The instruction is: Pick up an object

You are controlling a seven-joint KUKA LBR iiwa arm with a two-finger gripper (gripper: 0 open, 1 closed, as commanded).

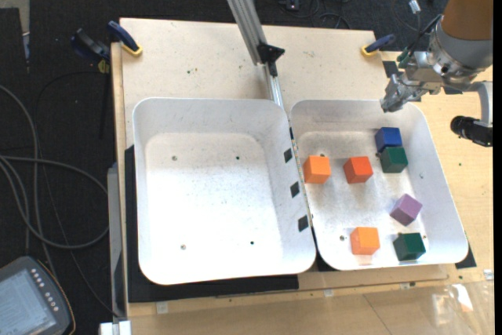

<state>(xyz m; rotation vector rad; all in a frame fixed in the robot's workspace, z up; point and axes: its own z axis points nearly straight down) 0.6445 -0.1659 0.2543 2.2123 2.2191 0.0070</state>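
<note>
- Blocks, small matte cubes, lie scattered in the shallow white plastic right bin [443, 192]: blue cube [387, 137] touching dark green cube [394, 159], two orange cubes [318, 169] mid-bin, purple cube [406, 209] nearer the front.
- Grey metal tool [393, 100] hovers over the bin's far rim, just beyond the blue cube; grip state unclear.
- Pale wooden counter [204, 59] carries both bins.

Two bins sit side by side on the worktop [204, 59], the left bin [149, 192] beside the right bin [439, 192], their inner rims touching at mid-frame. Seven blocks lie in the right bin: two [317, 168] [358, 169] side by side at its middle, two touching [387, 138] [394, 159] toward upper right, one [406, 209] at the right, and two [365, 240] [409, 245] near the lower edge. The pincer [392, 100] hangs above the right bin's upper right rim. A slanted rail [239, 0] runs from the top of the frame down to the bins' junction.
</note>
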